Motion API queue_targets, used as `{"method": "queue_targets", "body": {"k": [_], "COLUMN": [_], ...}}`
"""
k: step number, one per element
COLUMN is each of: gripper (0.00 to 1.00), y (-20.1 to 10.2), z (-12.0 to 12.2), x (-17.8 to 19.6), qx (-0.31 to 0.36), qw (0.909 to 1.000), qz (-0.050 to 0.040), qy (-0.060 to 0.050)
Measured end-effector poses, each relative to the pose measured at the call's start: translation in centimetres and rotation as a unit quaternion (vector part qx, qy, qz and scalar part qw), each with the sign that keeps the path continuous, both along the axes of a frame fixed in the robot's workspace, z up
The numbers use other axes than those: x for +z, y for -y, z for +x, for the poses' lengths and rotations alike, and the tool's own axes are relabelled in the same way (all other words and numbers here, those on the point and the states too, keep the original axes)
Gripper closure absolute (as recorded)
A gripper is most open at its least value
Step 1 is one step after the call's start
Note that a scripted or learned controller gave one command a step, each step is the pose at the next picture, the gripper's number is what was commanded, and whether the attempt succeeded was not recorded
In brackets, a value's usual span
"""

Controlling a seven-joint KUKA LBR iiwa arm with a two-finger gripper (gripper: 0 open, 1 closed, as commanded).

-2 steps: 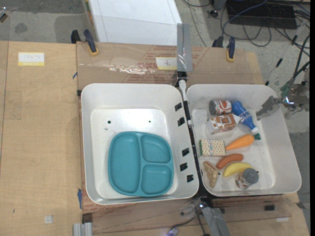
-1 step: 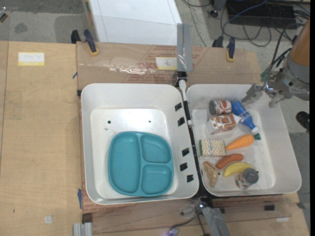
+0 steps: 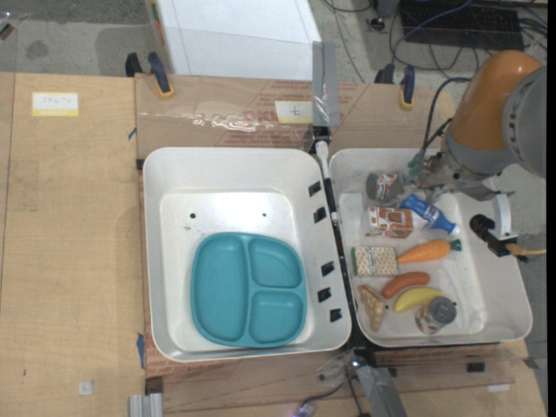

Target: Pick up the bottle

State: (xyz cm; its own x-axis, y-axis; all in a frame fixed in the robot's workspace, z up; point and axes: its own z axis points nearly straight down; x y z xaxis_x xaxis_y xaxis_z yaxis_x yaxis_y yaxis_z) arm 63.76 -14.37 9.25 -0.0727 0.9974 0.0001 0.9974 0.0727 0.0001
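Note:
The bottle [image 3: 428, 214] is blue with a white label and lies on its side in the right bin [image 3: 512, 307], slanting from upper left to lower right. My gripper [image 3: 424, 177] hangs at the back of that bin, just above the bottle's upper end and beside a small can [image 3: 382, 185]. The grey wrist and the orange band [image 3: 491, 102] rise behind it to the right and hide part of the gripper. Nothing is visibly held.
Around the bottle lie a brown carton [image 3: 388, 222], a carrot [image 3: 426, 251], a cracker box [image 3: 375, 260], a sausage [image 3: 406, 282], a banana [image 3: 417, 298], a pizza slice [image 3: 373, 307] and a second can [image 3: 435, 314]. The left bin [image 3: 165, 233] holds a teal divided plate [image 3: 248, 287].

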Motion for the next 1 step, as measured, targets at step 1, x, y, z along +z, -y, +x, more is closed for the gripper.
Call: {"method": "queue_targets", "body": {"k": [1], "gripper": [1.00], "y": [0.15], "z": [-0.02], "x": [1.04], "qx": [-0.001], "qw": [1.0000], "qz": [0.0001], "qy": [0.000]}}
